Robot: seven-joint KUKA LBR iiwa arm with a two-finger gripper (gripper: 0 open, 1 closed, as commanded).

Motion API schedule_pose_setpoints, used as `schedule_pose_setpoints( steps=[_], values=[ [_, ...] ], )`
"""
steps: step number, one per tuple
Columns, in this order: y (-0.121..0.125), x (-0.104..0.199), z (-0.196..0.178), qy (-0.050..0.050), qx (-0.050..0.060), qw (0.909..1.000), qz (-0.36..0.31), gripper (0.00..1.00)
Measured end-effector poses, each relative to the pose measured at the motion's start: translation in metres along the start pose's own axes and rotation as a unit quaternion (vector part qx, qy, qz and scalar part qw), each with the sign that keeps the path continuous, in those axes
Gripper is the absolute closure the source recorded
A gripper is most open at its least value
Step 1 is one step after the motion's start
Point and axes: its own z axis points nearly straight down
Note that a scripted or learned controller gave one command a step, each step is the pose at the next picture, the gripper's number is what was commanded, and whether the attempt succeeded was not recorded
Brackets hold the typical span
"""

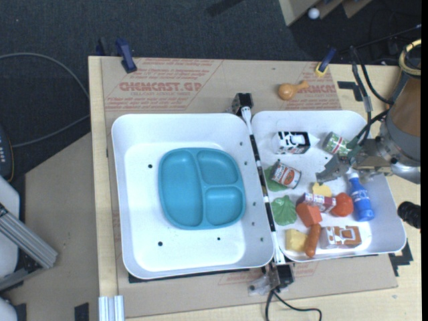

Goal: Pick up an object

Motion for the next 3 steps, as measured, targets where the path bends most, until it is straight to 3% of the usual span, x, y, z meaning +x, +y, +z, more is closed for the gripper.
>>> schedule_pose_setpoints(
  steps=[1,2,3],
  values=[
    [-0.006,-0.027,0.102,0.000,0.002,1.0000,0.001,0.00],
    [-0.004,-0.006,0.183,0.000,-0.001,1.0000,0.001,0.00],
    [-0.004,-0.006,0.173,0.000,-0.002,1.0000,0.001,1.00]
  ],
)
